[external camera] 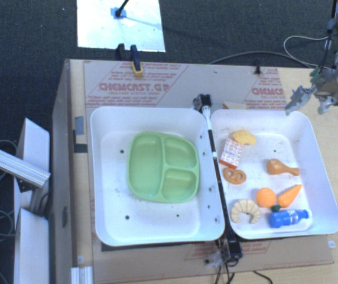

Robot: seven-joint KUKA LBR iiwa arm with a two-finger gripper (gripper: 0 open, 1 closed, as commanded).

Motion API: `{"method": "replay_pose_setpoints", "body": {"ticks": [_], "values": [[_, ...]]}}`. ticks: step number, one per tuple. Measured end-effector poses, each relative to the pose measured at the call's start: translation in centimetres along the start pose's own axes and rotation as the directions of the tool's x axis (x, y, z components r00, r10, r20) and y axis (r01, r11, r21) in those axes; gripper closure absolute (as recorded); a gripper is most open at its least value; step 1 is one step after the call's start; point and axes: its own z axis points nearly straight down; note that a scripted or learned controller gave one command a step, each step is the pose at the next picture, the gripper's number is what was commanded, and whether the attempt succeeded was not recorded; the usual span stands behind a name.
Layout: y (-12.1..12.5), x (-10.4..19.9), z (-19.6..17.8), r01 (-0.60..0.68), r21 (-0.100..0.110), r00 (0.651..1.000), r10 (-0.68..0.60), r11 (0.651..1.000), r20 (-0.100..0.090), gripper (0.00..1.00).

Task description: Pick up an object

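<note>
The two-finger gripper (311, 101) is hovering above the right white bin's (321, 158) far corner, fingers spread apart, gripping nothing. That bin is holding an orange carrot (289, 196), blue bottle (287, 218), croissant (246, 210), drumstick (282, 168) and pretzel (234, 176). The left white bin (113, 176) is cradling a green divided tray (162, 167).

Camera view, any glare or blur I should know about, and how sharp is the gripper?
Camera view: even light, faint shadows in the bins; a floor panel at the top glares white; the gripper at the right edge looks soft, while the green tray is crisp.
</note>
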Motion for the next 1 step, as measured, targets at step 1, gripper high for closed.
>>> {"method": "replay_pose_setpoints", "body": {"ticks": [1], "values": [[-4.17,1.91,9.48,-0.002,0.004,1.0,0.002,1.0,-0.001,0.0]]}}
